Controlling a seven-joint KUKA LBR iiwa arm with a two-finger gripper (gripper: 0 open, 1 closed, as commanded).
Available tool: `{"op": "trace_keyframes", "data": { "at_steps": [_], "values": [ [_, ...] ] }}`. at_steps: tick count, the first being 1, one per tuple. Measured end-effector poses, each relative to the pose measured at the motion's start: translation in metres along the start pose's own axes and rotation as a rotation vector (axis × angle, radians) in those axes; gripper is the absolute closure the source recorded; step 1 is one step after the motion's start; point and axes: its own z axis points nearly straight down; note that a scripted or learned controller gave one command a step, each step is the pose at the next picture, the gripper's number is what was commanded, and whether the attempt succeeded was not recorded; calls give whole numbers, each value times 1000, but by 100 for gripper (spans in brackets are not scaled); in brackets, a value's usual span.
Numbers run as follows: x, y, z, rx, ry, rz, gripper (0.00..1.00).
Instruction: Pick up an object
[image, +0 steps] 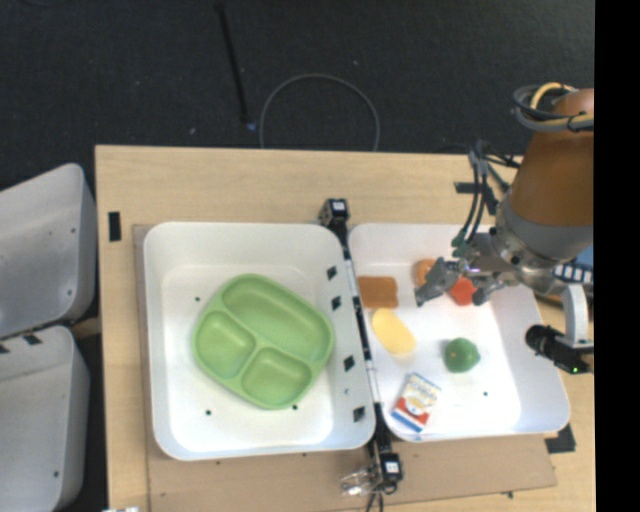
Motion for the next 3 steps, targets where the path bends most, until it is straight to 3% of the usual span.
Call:
{"op": "trace_keyframes", "data": {
  "at_steps": [1, 3],
  "values": [
    [0, 2, -6, -13, -1, -3, 0],
    [-7, 3, 99, -6, -3, 2, 0]
  ]
}}
